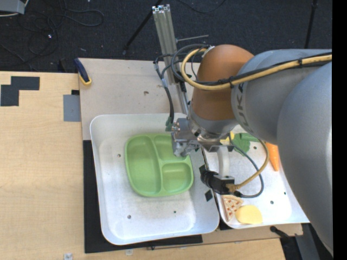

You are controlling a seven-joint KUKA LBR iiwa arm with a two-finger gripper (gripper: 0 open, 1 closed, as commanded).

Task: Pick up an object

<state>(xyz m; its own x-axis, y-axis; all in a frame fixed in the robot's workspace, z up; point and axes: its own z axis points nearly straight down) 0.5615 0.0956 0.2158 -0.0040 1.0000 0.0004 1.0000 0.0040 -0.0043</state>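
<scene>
The grey KUKA arm with its orange wrist band point(222, 85) reaches in from the right and hangs over the seam between the two shallow white plastic bins. The left white bin point(108, 210) is the landmark here. Inside it, a little toward its right wall, lies the light green plastic divided plate point(149, 167), flat on the floor, its long axis running from the bin's upper left toward its lower right.

The two-finger gripper point(180, 145) sits at the plate's upper right rim, above or against the edge; whether it touches cannot be settled from this slant. How it is set, spread or pressed together, I cannot tell either, since wrist and cabling cover it.

So the plate lies down and to the left of the tool, with its rim nearest.

Beyond the left bin's right wall, the right white bin point(282, 210) holds a small yellow rounded toy point(249, 215), a pizza-slice toy point(232, 203) and an orange carrot-like piece point(274, 157).
</scene>
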